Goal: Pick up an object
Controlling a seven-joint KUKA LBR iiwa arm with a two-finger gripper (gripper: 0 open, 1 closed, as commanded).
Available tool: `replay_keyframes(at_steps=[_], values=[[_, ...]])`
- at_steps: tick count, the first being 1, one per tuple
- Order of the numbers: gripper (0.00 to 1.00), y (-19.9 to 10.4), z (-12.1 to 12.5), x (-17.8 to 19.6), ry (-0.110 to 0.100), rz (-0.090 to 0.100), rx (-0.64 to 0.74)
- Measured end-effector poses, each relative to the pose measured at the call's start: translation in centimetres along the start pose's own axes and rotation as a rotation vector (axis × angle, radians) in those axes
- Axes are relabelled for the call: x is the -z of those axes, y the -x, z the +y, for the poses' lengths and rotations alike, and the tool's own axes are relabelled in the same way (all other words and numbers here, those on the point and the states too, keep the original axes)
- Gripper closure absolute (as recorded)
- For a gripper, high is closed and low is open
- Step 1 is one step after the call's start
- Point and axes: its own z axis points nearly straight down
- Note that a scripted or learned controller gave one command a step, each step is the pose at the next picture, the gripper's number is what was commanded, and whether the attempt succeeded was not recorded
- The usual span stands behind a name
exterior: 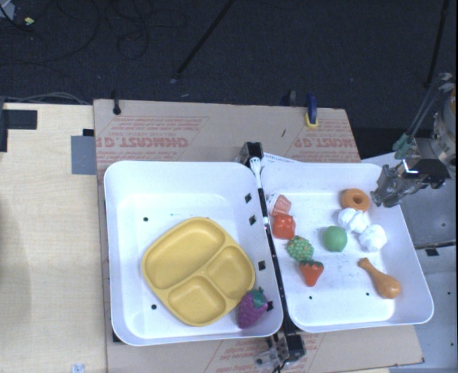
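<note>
The gripper (387, 186) hovers at the right bin's (415, 305) upper right rim; whether its jaws are open or closed, I cannot tell. Just left lies a toy doughnut (355, 200), with white garlic (365, 229) below it.

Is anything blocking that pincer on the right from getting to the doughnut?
Nothing visible. The pincer sits at the right bin's upper right rim, and the doughnut lies just left of it with bare bin floor between. The white lumps lie below the doughnut, off that path.
</note>
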Motion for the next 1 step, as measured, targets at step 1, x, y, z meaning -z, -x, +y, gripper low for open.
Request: replay_keyframes(at_steps=[1], values=[[1.00, -15.36, -2.87, -8.88, -0.004, 0.003, 0.023]])
